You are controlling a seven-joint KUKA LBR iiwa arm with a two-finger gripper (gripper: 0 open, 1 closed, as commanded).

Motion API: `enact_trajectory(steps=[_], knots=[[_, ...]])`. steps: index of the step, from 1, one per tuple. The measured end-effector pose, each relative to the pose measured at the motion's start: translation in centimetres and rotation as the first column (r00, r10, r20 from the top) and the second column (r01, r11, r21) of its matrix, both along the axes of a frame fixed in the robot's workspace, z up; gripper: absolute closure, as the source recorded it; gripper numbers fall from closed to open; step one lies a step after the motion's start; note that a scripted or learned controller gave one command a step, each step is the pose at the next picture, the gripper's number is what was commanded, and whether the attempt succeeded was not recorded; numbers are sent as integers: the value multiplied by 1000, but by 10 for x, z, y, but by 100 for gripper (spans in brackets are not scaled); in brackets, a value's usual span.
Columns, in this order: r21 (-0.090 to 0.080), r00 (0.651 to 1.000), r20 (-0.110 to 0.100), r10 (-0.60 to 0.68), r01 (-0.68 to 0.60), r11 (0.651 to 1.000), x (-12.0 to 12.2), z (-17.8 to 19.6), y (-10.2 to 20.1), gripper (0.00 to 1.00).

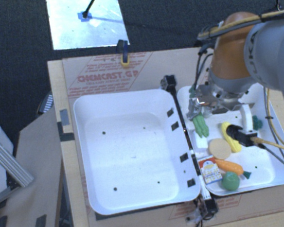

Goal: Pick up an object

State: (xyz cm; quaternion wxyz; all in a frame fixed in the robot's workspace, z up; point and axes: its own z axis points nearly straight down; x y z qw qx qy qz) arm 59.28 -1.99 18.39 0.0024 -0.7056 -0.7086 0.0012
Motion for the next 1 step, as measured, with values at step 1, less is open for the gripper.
enact_trajectory(steps=[1], knots=[[-2,1000,7,1,-1,1000,17,25,-10,100]])
